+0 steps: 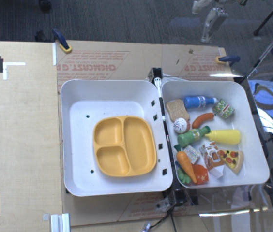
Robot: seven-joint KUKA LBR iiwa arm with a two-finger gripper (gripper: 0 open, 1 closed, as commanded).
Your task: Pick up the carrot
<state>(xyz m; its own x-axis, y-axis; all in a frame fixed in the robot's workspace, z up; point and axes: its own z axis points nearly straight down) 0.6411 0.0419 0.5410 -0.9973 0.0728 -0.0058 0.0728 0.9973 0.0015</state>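
The carrot (185, 164) is orange and tapered. It lies near the front left corner of the right bin (250, 129), with its tip toward the near wall, beside a green leafy piece (183, 177) and a red toy (201, 174). My gripper (212, 21) hangs far off at the top of the view, beyond the bench's back edge and well apart from the carrot. It looks pale and blurred against the dark floor.
The right bin also holds a blue bottle (199, 101), a bread slice (176, 110), a sausage (203, 119), a green bottle (192, 135), a yellow bottle (222, 137) and a pizza slice (233, 159). A yellow divided plate (125, 145) sits in the left bin (73, 129).
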